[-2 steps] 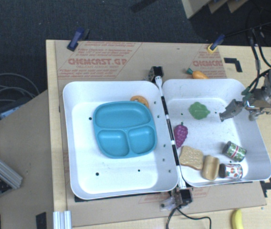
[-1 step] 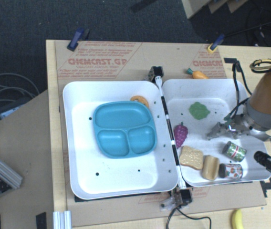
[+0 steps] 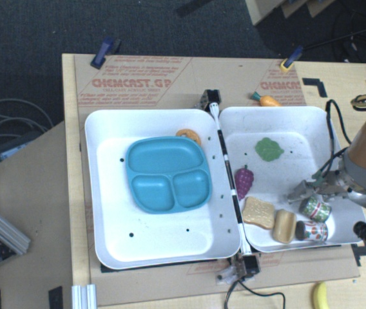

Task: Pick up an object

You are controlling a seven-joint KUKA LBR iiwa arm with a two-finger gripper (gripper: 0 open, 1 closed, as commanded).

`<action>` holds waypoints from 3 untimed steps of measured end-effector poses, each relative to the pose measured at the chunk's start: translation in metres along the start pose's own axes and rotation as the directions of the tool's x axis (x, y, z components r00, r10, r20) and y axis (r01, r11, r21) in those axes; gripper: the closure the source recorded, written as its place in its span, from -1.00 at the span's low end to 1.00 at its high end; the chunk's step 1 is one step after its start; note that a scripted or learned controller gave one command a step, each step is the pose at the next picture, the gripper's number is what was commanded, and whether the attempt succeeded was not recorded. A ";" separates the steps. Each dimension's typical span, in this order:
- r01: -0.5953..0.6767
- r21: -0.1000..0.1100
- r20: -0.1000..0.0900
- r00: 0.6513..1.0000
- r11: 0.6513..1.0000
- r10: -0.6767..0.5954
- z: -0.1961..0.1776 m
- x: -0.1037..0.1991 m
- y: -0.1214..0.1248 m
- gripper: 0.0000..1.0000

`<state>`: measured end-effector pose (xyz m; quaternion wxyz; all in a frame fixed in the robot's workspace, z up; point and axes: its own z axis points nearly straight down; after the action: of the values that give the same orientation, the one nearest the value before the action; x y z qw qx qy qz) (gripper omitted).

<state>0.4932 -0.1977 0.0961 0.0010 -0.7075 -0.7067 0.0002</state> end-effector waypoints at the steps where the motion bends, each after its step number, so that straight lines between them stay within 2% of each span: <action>1: 0.000 -0.002 0.001 1.000 1.000 0.000 -0.010 0.000 0.000 1.00; 2: 0.003 -0.003 0.001 1.000 1.000 -0.003 -0.062 0.056 0.054 1.00; 3: 0.002 -0.002 0.001 1.000 1.000 -0.002 -0.061 0.055 0.053 -1.00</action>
<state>0.5465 -0.1423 0.1575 -0.0001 -0.7069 -0.7073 -0.0001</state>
